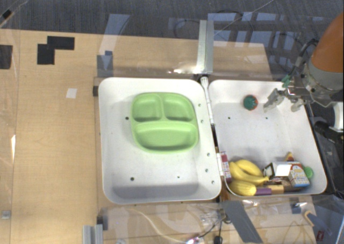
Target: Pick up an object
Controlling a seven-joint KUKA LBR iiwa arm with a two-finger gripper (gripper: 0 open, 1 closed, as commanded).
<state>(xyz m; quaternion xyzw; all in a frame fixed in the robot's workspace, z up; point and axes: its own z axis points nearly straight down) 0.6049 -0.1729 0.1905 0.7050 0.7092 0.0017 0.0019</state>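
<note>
A green divided plate lies in the left bin. In the right bin, bananas and small cartons crowd six o'clock — a green ball sits at eleven, just left of the gripper, fingers spread, grasping nothing.

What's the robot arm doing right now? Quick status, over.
Gripper open, nothing between its fingers, over right bin's far right corner. Green ball just left of it, lying alone. Bananas and small boxes crowd the near edge.

Wooden bench bears two white bins side by side.
</note>
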